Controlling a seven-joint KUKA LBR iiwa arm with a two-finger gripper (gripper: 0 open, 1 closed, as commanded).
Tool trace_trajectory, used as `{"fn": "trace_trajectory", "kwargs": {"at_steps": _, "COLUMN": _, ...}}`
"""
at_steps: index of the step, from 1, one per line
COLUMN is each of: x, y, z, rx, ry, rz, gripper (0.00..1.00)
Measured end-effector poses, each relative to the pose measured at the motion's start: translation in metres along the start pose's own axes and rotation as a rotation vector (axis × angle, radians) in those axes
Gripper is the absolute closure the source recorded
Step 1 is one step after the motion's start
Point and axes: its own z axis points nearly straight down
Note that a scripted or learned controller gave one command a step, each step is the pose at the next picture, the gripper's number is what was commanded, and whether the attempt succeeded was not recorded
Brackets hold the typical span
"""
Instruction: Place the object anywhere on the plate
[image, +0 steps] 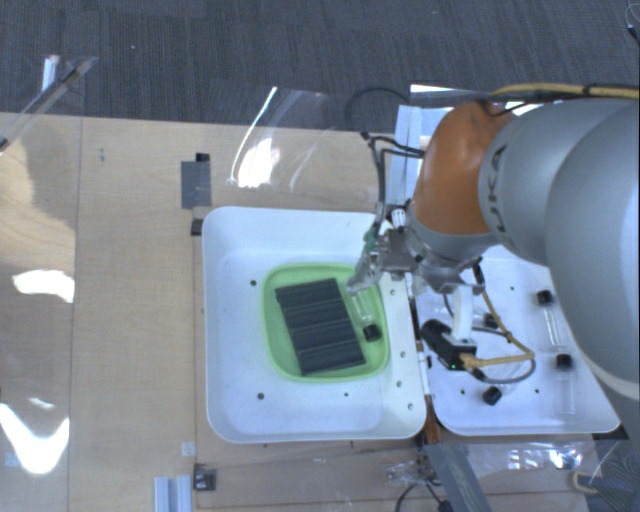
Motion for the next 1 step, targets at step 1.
{"fn": "trace_trajectory", "kwargs": {"at_steps": 1, "x": 0.0177, "y": 0.0545, "z": -0.0221, "rx": -0.001, "ry": -0.001, "rz": 0.042, "gripper": 0.00}}
